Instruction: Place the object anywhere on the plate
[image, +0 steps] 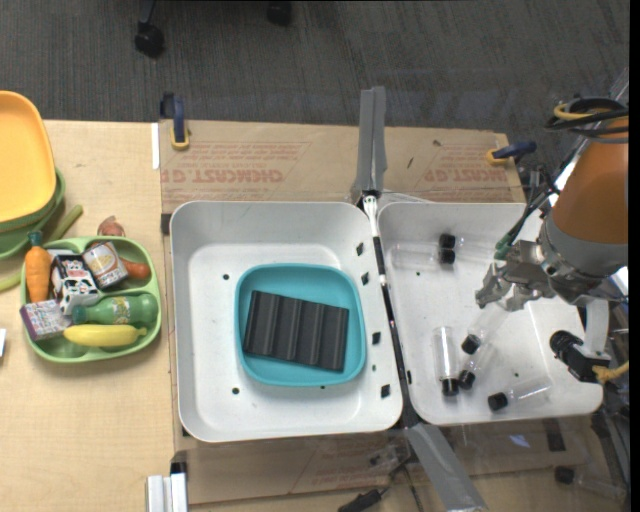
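A teal plate (252, 300) sits in the middle of the left bin (200, 300). A black ridged rectangular object (297, 329) lies flat on it, covering most of its floor. My gripper (503, 290) hangs over the right bin (420, 400), near that bin's right side, below the orange band of the arm (595, 190). It is well apart from the plate. Several clear vials with black caps lie in the right bin, one (443, 352) lower left of the gripper and another (446, 247) near the back.
On the bench to the left stands a green tray (150, 330) of toy food, with yellow plates (25, 160) behind it. A metal divider (372, 140) runs between the bins. Cables and a black fitting (568, 352) sit at the right bin's edge.
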